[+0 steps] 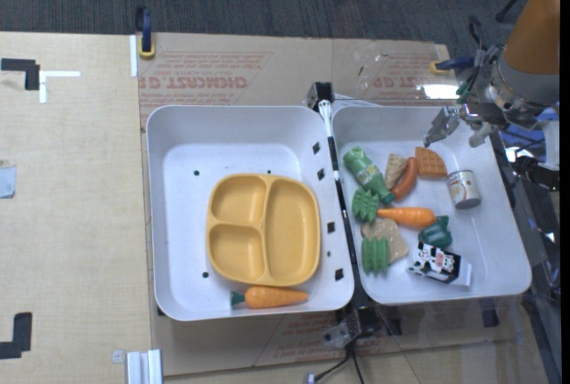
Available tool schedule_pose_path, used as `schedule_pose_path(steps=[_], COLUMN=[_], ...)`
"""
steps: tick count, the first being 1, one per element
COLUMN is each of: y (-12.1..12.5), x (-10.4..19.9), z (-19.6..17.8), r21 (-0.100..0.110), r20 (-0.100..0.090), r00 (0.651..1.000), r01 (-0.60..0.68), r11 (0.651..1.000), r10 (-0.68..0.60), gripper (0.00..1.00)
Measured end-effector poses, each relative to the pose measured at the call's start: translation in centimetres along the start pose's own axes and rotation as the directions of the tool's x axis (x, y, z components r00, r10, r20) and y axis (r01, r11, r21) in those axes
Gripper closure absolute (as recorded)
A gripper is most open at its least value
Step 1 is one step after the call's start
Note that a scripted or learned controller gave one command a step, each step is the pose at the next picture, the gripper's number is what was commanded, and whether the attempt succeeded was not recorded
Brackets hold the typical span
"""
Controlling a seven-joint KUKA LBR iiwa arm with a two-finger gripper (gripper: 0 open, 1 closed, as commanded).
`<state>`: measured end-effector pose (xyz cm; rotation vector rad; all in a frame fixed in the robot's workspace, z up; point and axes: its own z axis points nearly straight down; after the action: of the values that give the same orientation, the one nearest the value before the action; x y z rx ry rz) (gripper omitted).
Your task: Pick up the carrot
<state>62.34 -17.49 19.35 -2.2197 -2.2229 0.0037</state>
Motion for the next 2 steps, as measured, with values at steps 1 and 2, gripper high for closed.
schedule_pose_path(steps=[1, 2], y=[-8.2, -14.3], x=[1.9, 5.2], z=[10.2, 10.1], r21=[0.000, -0.006], r20=[-0.001, -0.002], r00=[0.999, 0.998], r01=[0.043, -0.068], r11=[0.999, 0.998], r10=[-0.043, 0.068], gripper=[0.00, 0.00])
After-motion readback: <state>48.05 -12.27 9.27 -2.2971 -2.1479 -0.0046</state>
